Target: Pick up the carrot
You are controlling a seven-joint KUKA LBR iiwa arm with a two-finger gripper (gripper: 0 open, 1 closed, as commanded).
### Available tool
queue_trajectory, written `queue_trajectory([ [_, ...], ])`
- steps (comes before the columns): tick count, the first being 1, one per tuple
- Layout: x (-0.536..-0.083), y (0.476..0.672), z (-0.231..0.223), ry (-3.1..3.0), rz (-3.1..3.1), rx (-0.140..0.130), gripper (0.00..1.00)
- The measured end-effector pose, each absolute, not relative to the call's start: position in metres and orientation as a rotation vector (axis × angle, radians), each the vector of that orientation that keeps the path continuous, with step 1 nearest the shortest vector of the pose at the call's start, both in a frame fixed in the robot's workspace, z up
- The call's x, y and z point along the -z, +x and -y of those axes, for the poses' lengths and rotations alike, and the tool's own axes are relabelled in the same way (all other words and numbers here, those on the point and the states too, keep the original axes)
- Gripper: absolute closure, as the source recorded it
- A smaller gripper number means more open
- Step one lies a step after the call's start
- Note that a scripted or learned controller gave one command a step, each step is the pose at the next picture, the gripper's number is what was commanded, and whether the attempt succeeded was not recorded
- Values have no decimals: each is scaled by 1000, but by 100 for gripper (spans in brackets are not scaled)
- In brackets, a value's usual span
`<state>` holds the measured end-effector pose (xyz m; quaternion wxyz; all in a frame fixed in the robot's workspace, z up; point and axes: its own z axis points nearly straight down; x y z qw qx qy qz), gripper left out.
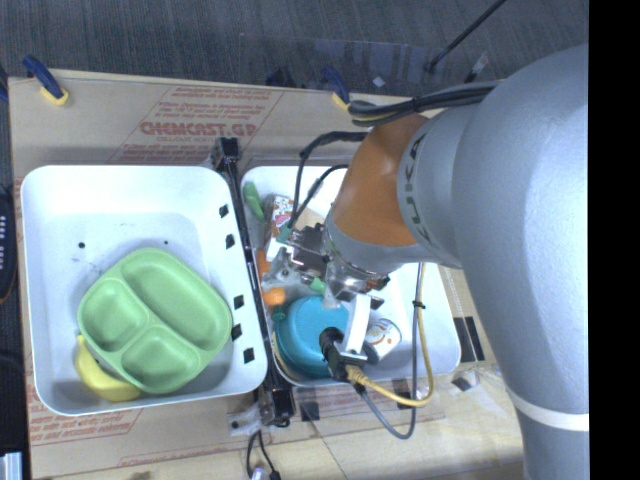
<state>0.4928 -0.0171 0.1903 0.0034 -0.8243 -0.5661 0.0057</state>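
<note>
Orange carrot (268, 276) bits, perhaps, lie by the right bin's (440, 353) left wall; gripper (295, 258) above them, grip unclear.

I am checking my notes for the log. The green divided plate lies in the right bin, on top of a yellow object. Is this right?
Not quite. In the camera view the green divided plate lies in the left bin, not the right one. The rest holds: it rests on top of a yellow object, which peeks out at its lower left edge.
</note>
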Motion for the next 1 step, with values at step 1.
queue_trajectory([
  [1, -191, 494, 51, -2839, 1332, -14, 0],
])
